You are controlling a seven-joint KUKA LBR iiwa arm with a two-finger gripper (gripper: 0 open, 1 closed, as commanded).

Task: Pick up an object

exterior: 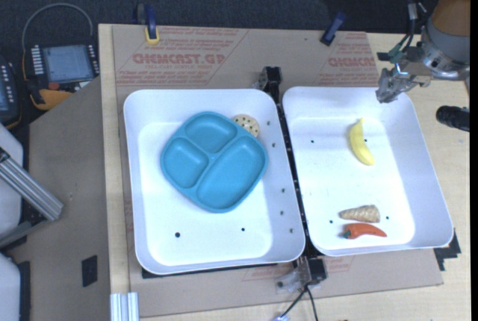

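In the right bin (328, 170) lie a yellow banana (361, 142), a beige cone-shaped piece (360, 213) and a red pepper (364, 231) just below it. My gripper (390, 92) hangs over the bin's far right rim, above and to the right of the banana, with nothing seen between its fingers. The left bin (149, 222) holds a blue divided plate (215, 160), and a round cookie (246, 122) peeks out from behind the plate's far edge.
The arm comes in from the upper right corner. A black clamp (270, 78) sits between the bins at the far side, and another fitting (308, 273) at the near side. Cardboard (224, 51) lies under both bins.
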